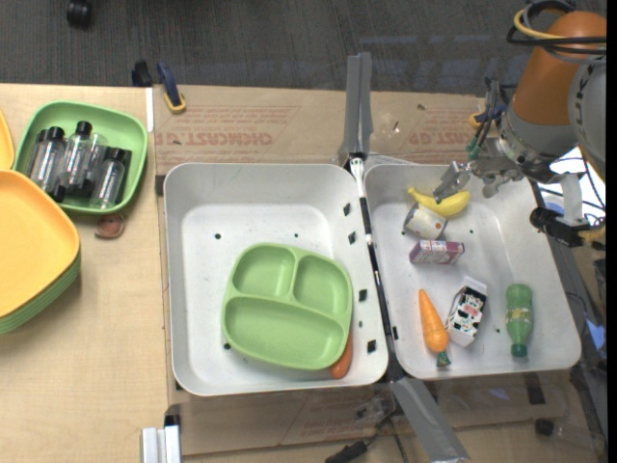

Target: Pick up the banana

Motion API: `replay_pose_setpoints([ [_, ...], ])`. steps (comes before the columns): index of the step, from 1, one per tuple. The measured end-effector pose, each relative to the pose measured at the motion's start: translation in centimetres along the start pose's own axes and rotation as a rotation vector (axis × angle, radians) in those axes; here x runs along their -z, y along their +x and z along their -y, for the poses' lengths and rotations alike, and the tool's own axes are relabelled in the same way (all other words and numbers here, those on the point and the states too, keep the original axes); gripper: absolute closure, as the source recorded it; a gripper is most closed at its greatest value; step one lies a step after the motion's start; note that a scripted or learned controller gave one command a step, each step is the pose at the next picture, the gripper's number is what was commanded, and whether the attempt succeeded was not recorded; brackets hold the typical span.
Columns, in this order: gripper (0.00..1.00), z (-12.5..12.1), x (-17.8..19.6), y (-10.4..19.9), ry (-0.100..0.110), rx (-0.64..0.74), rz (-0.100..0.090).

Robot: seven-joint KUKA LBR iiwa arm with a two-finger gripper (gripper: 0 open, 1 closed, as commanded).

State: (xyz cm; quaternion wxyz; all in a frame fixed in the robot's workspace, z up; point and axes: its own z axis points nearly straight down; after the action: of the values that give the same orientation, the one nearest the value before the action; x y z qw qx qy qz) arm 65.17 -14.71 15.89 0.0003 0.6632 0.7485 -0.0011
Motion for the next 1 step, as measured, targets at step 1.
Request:
replay_pose_setpoints([
  [1, 0.00, -0.53, -6.68, -1.54, -0.001, 0.051, 0.000],
])
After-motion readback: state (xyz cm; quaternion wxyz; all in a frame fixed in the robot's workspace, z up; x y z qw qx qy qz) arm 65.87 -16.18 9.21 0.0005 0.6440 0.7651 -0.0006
